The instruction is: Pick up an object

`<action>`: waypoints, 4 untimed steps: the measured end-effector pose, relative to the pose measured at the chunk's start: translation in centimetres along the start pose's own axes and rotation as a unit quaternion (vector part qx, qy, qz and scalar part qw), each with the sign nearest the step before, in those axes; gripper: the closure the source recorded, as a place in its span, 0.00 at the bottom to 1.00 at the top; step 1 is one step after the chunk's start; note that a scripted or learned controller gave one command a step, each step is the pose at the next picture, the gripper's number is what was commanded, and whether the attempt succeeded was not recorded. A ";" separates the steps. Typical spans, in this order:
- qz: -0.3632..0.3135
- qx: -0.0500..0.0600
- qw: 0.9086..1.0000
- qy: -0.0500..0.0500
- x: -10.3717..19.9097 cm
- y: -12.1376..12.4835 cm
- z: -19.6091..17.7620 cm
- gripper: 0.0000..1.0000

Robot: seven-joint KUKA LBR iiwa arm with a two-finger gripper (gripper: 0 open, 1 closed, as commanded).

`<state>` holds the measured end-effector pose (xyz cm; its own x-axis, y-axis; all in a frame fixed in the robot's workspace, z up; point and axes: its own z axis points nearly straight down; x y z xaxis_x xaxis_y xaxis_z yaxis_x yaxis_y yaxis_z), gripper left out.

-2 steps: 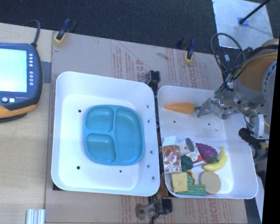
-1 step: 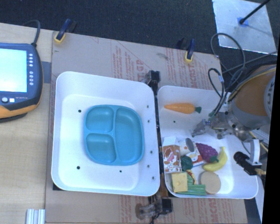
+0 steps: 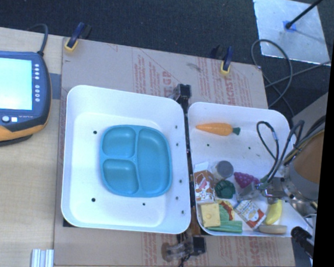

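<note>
- The bench [image 3: 34,170] carries a sheet of brown cardboard [image 3: 161,71] held by blue and yellow clamps [image 3: 75,36] at its far edge, and the two bins sit on it side by side.
- The left bin [image 3: 72,203] holds a blue divided plate [image 3: 135,160] with three compartments, lying flat near its middle.
- The right bin [image 3: 239,116] holds the loose things, most of them crowded in its near half.
- The arm [image 3: 308,164] comes in at the right edge, its orange band over the right rim of the right bin, with black cables [image 3: 269,143] looping off it across the bin's far right part.
- A pendant with a pale screen [image 3: 9,91] lies at the left edge of the bench, well apart from both bins.
- The gripper [image 3: 265,189] hangs low over the near right part of the right bin; I cannot tell how it is set.
- An orange carrot [image 3: 216,128] lies alone in the far part of that bin.
- A yellow banana [image 3: 274,212] lies just beside the gripper, toward the near right corner.
- Purple grapes [image 3: 244,179], a dark green piece [image 3: 225,189] and a grey cylinder [image 3: 225,168] cluster left of the gripper.
- A yellow cheese slice [image 3: 210,214], a green bar [image 3: 226,226] and printed packets [image 3: 204,186] lie along the near left part.
</note>
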<state>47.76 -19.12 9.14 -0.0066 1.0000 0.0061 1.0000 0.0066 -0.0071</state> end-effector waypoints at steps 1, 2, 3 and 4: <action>0.001 -0.005 1.000 -0.006 8.8 7.4 -0.2 0.00; 0.001 -0.004 1.000 -0.005 8.8 7.4 -1.2 1.00; 0.000 -0.004 1.000 -0.005 8.8 7.4 -1.2 0.00; 0.001 -0.001 1.000 -0.003 9.9 4.0 0.1 0.00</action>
<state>51.65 -9.22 9.10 -0.0053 1.0000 -0.0004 1.0000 0.0053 -0.0050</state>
